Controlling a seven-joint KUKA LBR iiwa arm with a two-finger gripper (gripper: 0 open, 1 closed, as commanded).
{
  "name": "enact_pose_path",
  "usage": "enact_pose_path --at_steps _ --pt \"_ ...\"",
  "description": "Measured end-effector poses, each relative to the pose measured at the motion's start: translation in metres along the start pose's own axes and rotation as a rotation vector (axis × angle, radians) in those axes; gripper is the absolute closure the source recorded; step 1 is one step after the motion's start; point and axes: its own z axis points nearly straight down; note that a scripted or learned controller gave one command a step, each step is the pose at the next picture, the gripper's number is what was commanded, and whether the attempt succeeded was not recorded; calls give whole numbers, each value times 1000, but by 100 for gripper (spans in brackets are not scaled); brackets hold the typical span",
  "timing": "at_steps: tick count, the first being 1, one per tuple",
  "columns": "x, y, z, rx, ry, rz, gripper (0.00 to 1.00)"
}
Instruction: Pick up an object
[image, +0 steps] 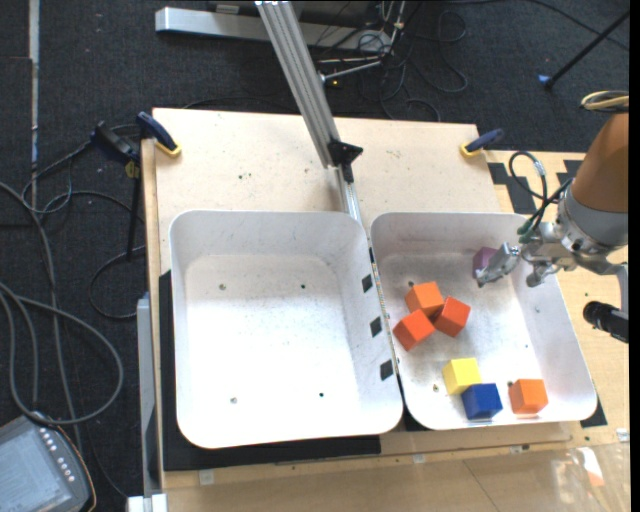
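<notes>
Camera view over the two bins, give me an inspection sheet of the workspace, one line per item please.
Surface: wooden bench bearing left bin and right bin, side by side.
Job's things: in the right bin, three orange blocks clustered, a yellow block touching a blue block, a lone orange block, and a purple block by the gripper.
Clutter: nothing seen in the bins beyond the blocks.
Grippers: gripper low at the right bin's far right side; grip cannot be judged.
Cables: black cables on the floor at left.
Surroundings: clamps at the bench's far corners, metal strut, dark carpet.
</notes>
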Motion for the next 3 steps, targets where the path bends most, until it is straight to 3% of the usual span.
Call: enact_pose_path --at_steps 2,3 --pt "0 -3 84 -4 -2 0 0" --pt "0 -2 71 -9 -3 1 100"
